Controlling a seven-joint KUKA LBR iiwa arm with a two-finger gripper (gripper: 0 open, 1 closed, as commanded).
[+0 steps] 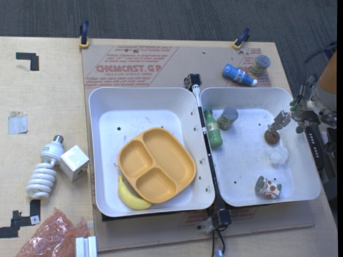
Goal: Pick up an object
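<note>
The left bin (102, 143) holds one orange tray (156, 165) and one banana (130, 196); the right bin (244, 194) holds one green bottle (213, 131) and two cans (228, 118). The board (128, 66) reads "CHEMCAST". The gripper (280, 121) hangs at the right bin's right edge, fingers apart, clasping nothing.

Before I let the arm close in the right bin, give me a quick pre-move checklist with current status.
1. Gripper over right bin: ok.
2. Target under it: ok; small brown object sits just below the fingertips.
3. Object between fingers: not ok; nothing seen held.
4. Finger opening: cannot tell.
5. Neighbours clear: not ok; a pale clear object lies close below the brown one.
6. Green bottle and grey-lidded jar out of the way: ok, near the left wall.
</note>
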